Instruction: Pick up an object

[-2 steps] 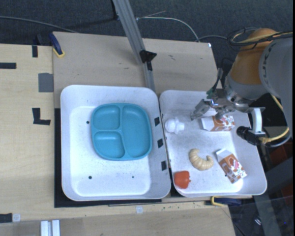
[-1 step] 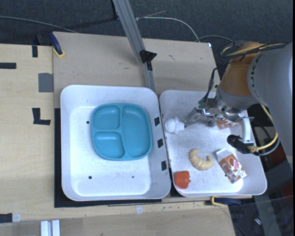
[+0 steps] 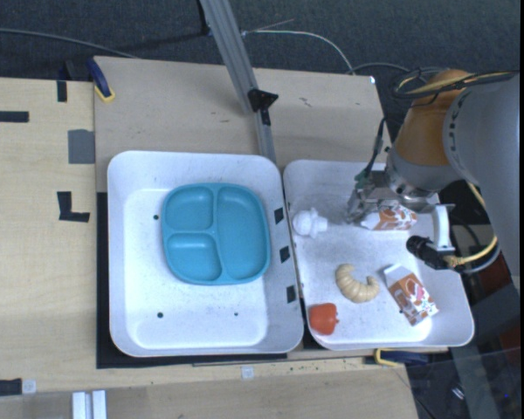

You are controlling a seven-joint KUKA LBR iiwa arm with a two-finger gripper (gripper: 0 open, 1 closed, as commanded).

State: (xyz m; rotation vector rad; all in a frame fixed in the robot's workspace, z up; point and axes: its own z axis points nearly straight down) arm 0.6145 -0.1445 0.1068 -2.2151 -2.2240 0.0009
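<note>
My gripper is low over the back of the right bin, under the grey arm with its orange band. Right beside it, on its right, lies an orange and white packet, partly covered by the wrist. A small white object sits to the gripper's left, near the bin's left wall. Further forward lie a tan croissant, a small orange and white carton and a red object in the front left corner.
The left bin holds a blue divided plate. A grey metal pole slants down from the top to the gap between the bins. Cables run along the arm at the right.
</note>
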